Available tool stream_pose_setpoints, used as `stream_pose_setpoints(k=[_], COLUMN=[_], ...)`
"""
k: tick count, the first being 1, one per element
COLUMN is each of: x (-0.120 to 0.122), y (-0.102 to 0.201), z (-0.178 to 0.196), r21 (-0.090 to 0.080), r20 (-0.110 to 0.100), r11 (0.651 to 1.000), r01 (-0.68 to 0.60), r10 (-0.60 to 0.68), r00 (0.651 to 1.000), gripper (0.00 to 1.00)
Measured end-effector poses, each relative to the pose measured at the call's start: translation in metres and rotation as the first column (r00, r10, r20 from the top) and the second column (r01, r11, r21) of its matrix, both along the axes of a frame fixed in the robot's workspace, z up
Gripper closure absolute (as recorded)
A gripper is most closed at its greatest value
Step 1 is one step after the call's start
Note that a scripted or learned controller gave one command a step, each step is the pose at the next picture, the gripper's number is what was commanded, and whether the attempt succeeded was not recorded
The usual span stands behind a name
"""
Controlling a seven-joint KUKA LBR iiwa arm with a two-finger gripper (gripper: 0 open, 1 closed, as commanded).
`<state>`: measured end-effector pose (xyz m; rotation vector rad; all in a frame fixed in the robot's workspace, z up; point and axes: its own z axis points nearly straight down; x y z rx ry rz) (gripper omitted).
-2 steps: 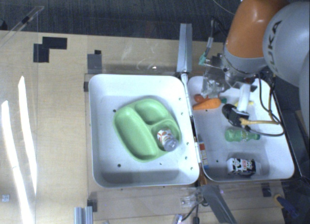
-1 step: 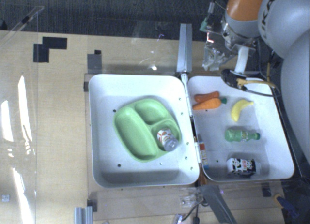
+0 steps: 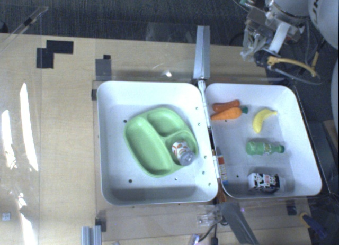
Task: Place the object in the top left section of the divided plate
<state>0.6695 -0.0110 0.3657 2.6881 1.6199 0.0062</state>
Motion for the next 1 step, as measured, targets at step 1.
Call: stream_pose_setpoints(k=[1], x=[0.0000], y=[-0.0706], z=[0.0700], r21=[0.001], r20=[0.001], r11=[0.968], r01=[0.249], r10=[-0.249], r00=[0.968], gripper=[1.00])
